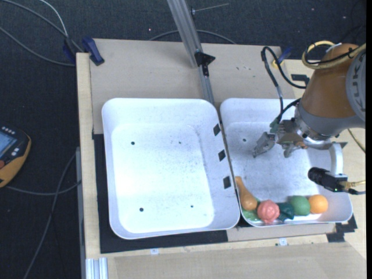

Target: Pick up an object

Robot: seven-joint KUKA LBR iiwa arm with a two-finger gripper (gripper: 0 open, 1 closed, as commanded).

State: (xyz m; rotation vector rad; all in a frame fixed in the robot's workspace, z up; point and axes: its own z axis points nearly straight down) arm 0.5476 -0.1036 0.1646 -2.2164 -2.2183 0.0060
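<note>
My gripper (275, 148) hangs over the middle of the right bin (244, 115), its two fingers spread open with nothing between them. Along the bin's near wall lies a row of toy foods: an orange carrot-like piece (246, 197), a pink round fruit (268, 210), a small blue item (286, 212), a green ball (300, 205) and an orange ball (318, 203). The gripper is well above and behind this row, apart from all of it.
The left bin (157, 167) sits beside the right one, with black clips (221, 154) on the shared edge. A metal pole (185, 22) slants in from the top. Cables trail on the dark floor at left, near a handheld device (11, 150).
</note>
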